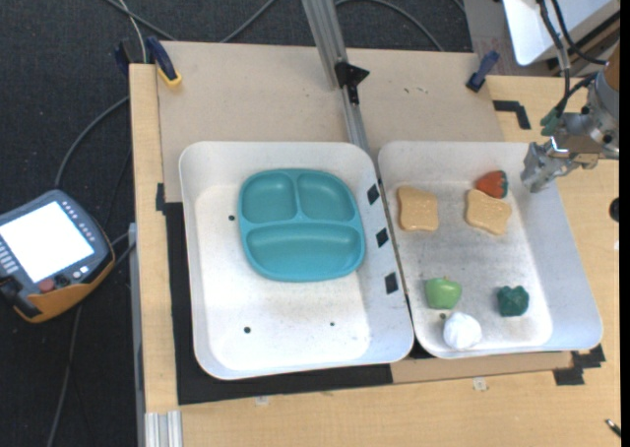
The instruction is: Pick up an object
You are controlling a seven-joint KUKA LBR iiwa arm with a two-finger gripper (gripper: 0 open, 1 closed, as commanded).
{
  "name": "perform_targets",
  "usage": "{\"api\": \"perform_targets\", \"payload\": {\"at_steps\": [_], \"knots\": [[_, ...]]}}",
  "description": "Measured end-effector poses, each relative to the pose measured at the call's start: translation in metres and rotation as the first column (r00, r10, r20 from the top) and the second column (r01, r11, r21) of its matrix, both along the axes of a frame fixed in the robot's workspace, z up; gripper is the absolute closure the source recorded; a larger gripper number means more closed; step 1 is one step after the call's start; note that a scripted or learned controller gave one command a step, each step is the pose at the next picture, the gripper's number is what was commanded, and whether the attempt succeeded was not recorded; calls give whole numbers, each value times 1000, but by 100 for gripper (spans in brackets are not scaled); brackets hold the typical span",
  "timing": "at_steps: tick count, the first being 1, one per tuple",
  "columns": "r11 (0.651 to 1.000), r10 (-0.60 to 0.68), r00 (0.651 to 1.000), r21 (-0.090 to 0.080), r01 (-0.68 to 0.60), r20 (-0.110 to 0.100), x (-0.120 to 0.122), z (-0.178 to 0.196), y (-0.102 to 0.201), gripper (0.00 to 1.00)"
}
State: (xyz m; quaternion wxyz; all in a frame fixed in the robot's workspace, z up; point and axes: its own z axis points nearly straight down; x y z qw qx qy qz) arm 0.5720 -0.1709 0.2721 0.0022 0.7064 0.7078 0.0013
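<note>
Pale wooden bench (256, 91), two white bins. Your gripper (539, 167) hangs over the right bin's (571, 268) far right rim, grip state indiscernible. Nearest target: small red plastic pepper (491, 183), touching a tan bread slice (488, 213); descending there, you may catch rim or bread.

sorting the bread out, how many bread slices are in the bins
2, both in the right bin: one bread slice near its left wall, the other further right, just below the red item.

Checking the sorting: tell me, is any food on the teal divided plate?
No, the teal divided plate holds nothing; food lies in the right white bin.
</note>
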Motion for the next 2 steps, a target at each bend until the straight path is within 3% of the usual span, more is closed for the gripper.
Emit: {"api": "perform_targets", "payload": {"at_steps": [2], "knots": [[1000, 3, 1000, 4, -3, -9, -28, -32, 103, 100]]}}
